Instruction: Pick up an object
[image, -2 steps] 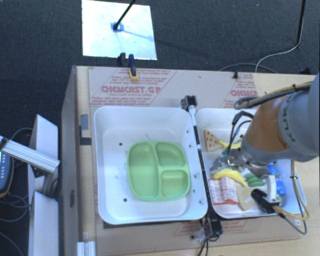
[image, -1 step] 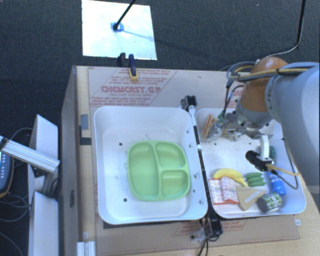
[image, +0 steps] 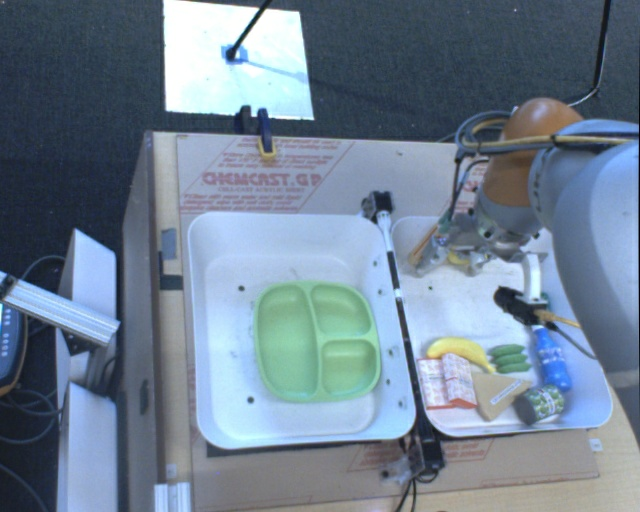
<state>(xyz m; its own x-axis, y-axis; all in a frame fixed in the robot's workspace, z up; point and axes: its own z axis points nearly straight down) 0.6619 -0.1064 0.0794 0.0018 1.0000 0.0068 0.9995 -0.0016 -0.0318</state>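
My gripper (image: 446, 260) hangs low over the far left corner of the right bin (image: 590, 400), its fingers apart. A small yellow patch shows between them, and I cannot tell what it is. Along the near side of that bin lie a yellow banana (image: 460, 349), a green pea pod (image: 508, 357), a red and white packet (image: 445, 381), a tan wedge (image: 497, 393), a green can (image: 540, 403) and a blue bottle (image: 551, 361). All of them lie well short of the gripper, towards the front.
The left bin (image: 225, 300) holds a light green divided plate (image: 318, 340). A black divider rail (image: 397, 300) runs between the two bins. The arm's grey body (image: 590, 200) covers the right bin's far right part.
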